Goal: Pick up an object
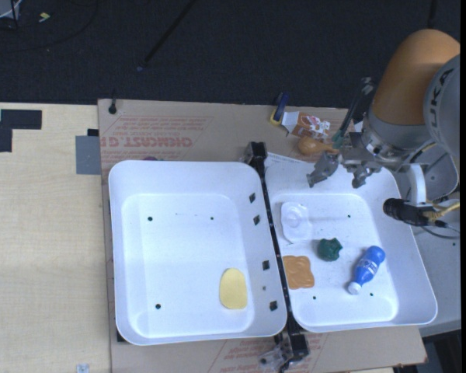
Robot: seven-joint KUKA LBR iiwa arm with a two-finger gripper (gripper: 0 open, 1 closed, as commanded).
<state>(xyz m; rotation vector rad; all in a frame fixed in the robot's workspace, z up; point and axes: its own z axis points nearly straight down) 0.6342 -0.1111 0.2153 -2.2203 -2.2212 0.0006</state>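
Two white bins sit side by side on the counter (pixel 39 231), with five loose things between them.

The left bin (pixel 132 179) holds one thing: a pale yellow oval (pixel 234 288), lying flat near the bin's 5 o'clock corner, well apart from every wall but the near one.

The right bin (pixel 408 305) holds four things. A white lump (pixel 295 219) lies at about 10 o'clock in the bin, close to the wall shared with the left bin. An orange-brown flat piece (pixel 298 271) lies at about 8 o'clock, just below the white lump and apart from it. A dark green lump (pixel 329 248) sits near the bin's middle, to the right of those two and touching neither. A blue bottle (pixel 366 269) with a white cap lies on its side at about 4 o'clock, cap end pointing toward 7 o'clock, near the green lump but apart from it.

One arm (pixel 414 76) reaches in from the right. Its claw (pixel 341 174) hangs over the right bin's far rim at about 12 o'clock, the two fingers spread well apart with nothing between them. All four things in that bin lie below the claw in the view, none touching it.

Beyond the far rim, on the brown board (pixel 179 130), lies one small orange and white item (pixel 311 134).
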